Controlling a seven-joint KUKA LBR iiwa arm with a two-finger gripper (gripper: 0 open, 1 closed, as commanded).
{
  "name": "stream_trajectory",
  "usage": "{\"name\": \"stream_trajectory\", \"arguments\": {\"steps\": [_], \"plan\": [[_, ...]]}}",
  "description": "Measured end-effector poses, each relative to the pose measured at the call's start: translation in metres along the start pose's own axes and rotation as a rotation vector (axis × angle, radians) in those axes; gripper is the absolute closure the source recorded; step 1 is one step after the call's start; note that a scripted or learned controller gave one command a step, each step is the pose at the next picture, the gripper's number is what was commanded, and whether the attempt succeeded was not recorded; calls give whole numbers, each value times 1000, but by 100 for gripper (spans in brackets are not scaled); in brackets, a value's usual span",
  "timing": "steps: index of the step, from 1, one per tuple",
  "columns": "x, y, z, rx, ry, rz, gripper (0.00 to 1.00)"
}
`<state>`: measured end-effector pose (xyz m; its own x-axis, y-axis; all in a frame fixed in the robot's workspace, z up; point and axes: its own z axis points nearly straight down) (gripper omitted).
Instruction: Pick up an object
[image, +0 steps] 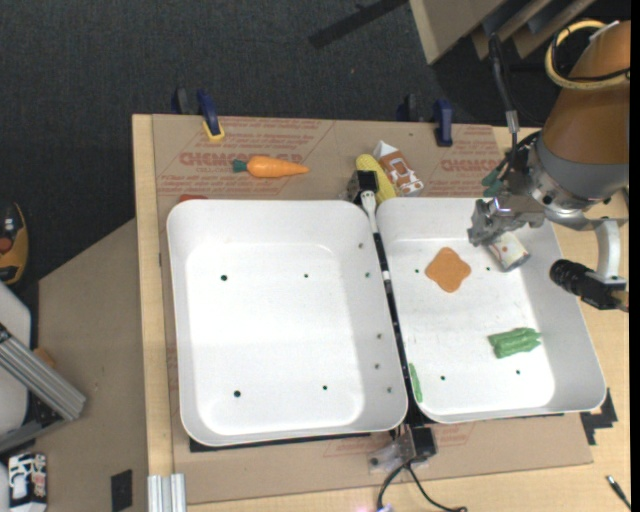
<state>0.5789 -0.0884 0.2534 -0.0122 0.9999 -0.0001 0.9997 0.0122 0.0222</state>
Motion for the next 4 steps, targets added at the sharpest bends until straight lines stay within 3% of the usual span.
{"name": "stream_trajectory", "arguments": {"steps": [1, 2, 3, 4], "plan": [[55, 92, 50, 13, 0, 5, 100], [156, 90, -5, 14, 3, 2, 100], [239, 87, 36, 26, 2, 5, 100], [132, 88, 38, 25, -4, 21, 100]]}}
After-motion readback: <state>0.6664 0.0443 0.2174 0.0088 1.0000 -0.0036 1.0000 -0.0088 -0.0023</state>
